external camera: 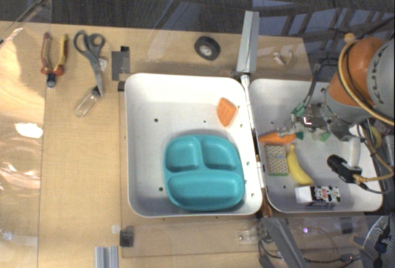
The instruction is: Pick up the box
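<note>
Speckled box (277, 160) is lying just beside the banana (299, 169); we are centring the hand (307, 117), whose opening we cannot tell, squarely above it.

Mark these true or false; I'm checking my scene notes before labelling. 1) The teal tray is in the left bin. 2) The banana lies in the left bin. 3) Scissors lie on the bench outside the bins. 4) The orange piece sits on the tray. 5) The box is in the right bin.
1) True: the teal tray sits in the left bin.
2) False: the banana lies in the right bin.
3) True: the scissors lie on the bench, left of the bins.
4) False: the orange piece lies on the bin floor, apart from the tray.
5) True: the box lies near its front edge.
</note>
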Tool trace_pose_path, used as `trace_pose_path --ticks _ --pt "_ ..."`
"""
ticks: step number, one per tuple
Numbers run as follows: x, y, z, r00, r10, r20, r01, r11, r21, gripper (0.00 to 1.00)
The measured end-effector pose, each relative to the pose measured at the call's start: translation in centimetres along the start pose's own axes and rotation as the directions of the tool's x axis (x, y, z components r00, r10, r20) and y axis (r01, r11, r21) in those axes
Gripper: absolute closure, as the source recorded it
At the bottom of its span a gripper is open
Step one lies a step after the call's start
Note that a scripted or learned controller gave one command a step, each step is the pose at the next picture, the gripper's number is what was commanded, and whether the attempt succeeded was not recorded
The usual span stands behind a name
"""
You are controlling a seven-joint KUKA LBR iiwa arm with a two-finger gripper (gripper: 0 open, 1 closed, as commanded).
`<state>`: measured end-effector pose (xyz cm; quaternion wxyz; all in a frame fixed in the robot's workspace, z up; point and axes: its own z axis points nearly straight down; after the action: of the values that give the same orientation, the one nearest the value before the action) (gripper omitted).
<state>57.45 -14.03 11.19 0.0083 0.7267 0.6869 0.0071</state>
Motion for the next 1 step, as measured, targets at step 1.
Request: trace_pose_path --ticks 1 --pt "2.77 -3.42 0.58 0.999 -0.050 -0.002 0.050 0.999 0.012 0.00"
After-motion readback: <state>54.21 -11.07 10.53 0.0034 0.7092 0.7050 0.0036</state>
